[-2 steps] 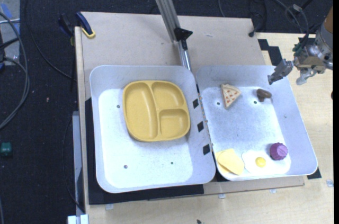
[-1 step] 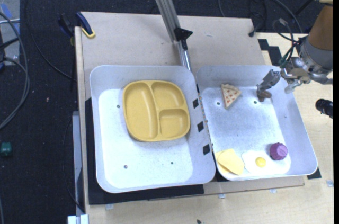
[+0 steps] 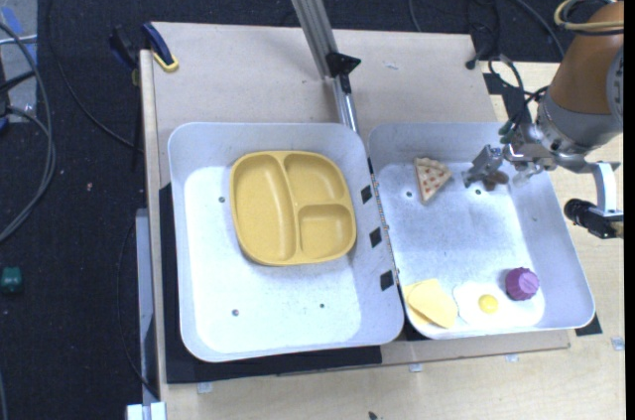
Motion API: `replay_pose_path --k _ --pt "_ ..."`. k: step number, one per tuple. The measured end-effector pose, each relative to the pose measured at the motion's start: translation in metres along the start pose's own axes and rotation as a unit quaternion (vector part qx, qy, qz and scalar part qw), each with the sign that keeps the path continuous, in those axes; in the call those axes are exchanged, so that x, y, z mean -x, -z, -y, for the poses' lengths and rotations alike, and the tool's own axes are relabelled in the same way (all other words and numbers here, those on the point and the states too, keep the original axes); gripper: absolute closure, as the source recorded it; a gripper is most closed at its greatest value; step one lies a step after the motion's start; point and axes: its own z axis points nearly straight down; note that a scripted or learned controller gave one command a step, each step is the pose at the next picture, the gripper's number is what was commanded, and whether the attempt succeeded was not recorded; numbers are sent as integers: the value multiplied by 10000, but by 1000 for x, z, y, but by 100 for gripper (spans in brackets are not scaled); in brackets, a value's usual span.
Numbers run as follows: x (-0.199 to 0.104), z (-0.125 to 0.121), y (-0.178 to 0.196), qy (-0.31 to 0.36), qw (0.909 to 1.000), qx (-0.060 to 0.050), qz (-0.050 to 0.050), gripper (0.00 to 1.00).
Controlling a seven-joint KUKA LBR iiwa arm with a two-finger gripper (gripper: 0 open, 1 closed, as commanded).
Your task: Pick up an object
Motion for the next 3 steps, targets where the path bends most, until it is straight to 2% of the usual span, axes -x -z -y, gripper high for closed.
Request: replay_pose_path --k 1,2,3 --pt "-5 -1 -63 -1 10000 -1 -2 0" --pt "-4 -2 -48 1 10000 31 9 100" --pt "-10 -6 14 -3 10000 48 10 100"
